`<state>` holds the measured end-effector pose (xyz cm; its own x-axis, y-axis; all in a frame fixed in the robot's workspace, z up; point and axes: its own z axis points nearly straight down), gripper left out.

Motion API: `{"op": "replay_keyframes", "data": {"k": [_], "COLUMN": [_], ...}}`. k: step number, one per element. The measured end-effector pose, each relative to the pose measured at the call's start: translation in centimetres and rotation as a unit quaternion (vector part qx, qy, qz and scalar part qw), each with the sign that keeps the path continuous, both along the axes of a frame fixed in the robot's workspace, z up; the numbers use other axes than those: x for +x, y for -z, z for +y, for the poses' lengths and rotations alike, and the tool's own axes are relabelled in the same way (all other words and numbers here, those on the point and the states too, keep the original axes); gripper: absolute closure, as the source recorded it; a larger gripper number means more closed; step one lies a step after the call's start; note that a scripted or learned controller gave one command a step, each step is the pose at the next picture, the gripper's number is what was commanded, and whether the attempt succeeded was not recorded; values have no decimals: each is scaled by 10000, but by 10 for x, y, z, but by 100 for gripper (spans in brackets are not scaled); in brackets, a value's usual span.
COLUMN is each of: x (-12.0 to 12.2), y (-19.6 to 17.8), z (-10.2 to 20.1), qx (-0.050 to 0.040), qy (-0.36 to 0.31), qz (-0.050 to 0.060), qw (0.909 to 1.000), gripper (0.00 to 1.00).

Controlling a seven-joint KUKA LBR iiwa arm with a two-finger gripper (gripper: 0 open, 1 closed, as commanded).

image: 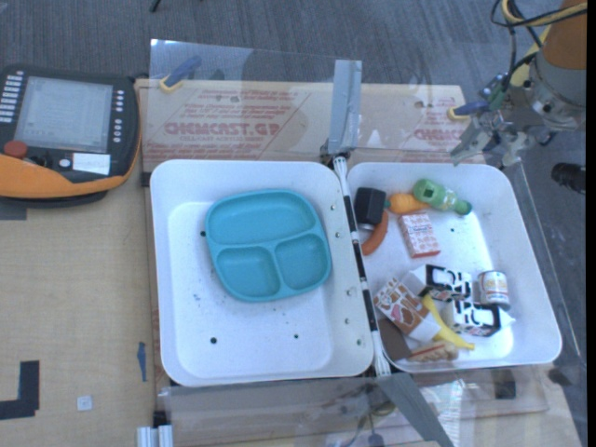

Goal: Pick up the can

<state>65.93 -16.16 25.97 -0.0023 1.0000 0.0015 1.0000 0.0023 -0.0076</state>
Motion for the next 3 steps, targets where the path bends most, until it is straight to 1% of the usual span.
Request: {"op": "replay_keyframes", "data": {"k": [1,2,3], "x": [7,7,4], "y": [150,144,50], "z": [-12,-11,-10], "qx": [1,1,-10], "qy": [-88,-101,320], "qz": [0,22,-22], "qw": [10000,9999,9995], "gripper": [0,100,100]}}
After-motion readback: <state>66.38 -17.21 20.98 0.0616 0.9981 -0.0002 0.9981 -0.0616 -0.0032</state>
